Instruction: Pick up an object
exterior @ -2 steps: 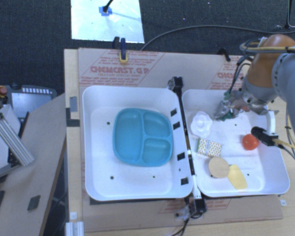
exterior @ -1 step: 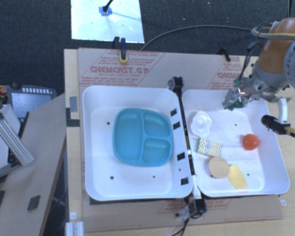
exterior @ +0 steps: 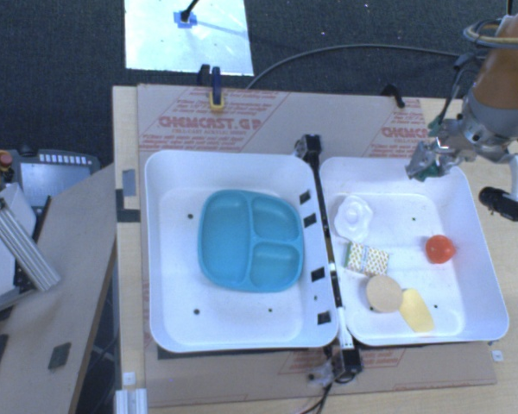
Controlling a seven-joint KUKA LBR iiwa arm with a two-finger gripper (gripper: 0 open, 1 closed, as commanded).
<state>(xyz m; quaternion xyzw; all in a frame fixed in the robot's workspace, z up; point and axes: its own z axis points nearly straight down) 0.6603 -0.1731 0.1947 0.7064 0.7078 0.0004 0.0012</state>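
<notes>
The right bin (exterior: 466, 205) holds a white fried-egg toy (exterior: 353, 217), a green-and-yellow checkered piece (exterior: 368, 257), a tan round disc (exterior: 383, 293), a yellow oblong piece (exterior: 417, 310) and an orange-red ball (exterior: 440, 248). My gripper (exterior: 427, 167) hangs over the bin's far right rim, well above and behind the ball. Nothing shows between its tips. A blue divided plate (exterior: 249, 240) lies in the left bin (exterior: 168, 231).
A black clip strip (exterior: 321, 231) runs between the two bins. A cable (exterior: 345, 52) arcs over the cardboard behind them. A black-and-yellow clamp (exterior: 214, 86) sits at the back edge. A pendant and metal rail (exterior: 17, 240) lie on the side table at left.
</notes>
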